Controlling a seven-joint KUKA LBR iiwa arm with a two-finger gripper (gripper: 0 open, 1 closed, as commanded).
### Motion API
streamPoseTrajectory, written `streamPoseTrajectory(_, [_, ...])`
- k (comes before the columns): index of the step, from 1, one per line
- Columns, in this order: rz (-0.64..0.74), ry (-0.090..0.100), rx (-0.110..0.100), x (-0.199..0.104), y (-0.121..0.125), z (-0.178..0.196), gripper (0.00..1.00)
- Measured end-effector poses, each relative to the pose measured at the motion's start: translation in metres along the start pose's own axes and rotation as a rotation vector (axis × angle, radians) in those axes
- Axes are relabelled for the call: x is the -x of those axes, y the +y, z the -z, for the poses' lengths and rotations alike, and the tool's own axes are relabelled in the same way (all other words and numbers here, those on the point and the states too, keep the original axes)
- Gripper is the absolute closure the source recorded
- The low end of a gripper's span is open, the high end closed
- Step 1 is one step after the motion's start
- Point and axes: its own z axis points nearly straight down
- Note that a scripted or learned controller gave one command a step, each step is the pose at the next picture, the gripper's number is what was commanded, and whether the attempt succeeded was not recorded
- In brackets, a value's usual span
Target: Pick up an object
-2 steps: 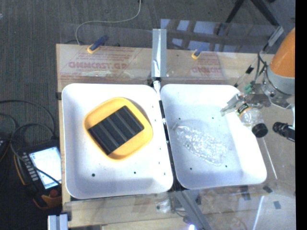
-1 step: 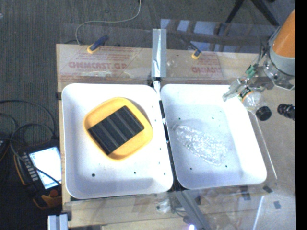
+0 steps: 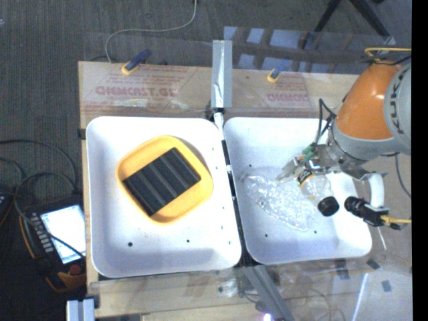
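Standing over the bench, I take the upright metal post at the seam between the two bins as my marker. The bench top itself is a pale board with faded red lettering, spreading to both sides of the post, with a blue-and-yellow clamp on its far edge out to the post's left.

The left bin lies below and to the left of the post, the right bin below and to its right, their inner rims nearly touching under the post's foot.

The arm comes next in bulk, a grey body with an orange band, well to the right of the post and reaching over the right bin's far side.

In the left bin, below-left of the post, a yellow tray sits tilted, carrying a black ribbed insert on top.

In the right bin, below-right of the post, a crumpled clear plastic bag lies flat on the bin floor.

The gripper hangs over the bag's right-hand end, farther from the post than the bag's middle. Whether its claw is spread or closed I cannot tell; wires and small parts crowd it.

A small black round piece sits just below the gripper.
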Motion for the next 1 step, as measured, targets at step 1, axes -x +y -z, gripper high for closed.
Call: streamPoseTrajectory(1, [0.025, -0.002, 0.000, 0.0481, 0.0226, -0.0631, 0.00])
